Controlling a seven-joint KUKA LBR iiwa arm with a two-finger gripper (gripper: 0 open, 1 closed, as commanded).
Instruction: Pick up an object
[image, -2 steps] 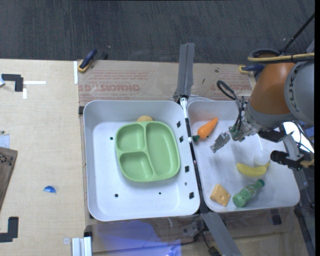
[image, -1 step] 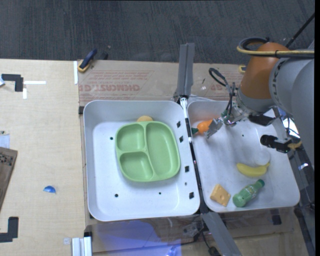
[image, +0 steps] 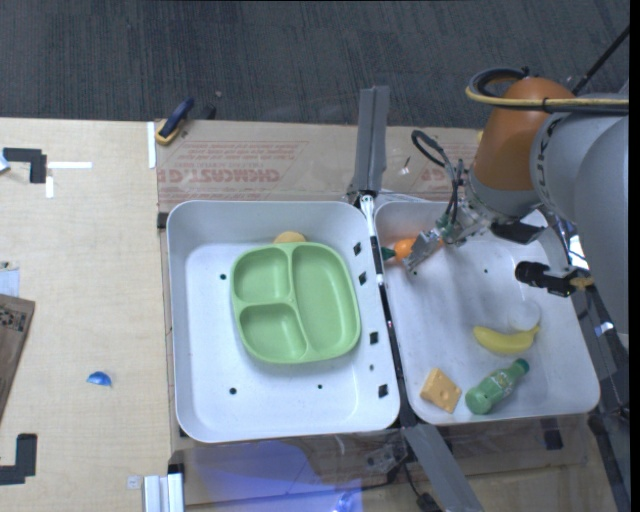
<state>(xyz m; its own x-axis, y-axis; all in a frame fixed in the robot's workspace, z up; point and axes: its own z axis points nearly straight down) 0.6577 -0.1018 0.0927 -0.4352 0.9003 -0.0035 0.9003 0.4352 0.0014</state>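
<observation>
My gripper (image: 420, 250) hangs low over the far left corner of the right bin (image: 560, 400), close to the wall between the bins. A small orange object (image: 403, 246) lies right at its tip; whether it is gripped cannot be made out. Nearer the front of that bin lie a yellow banana (image: 505, 338), a green bottle (image: 494, 389) on its side and an orange-yellow block (image: 440, 390). The left bin (image: 200, 400) holds a green divided plate (image: 296, 300). A yellow-orange item (image: 290, 237) peeks out behind the plate's far rim.
The arm's orange band (image: 520, 130) and grey body (image: 590, 180) fill the back right, over the right bin's far edge. A grey post (image: 372, 140) rises behind the gap between the bins. A blue-handled tool (image: 176, 118) lies on the bench at the back left.
</observation>
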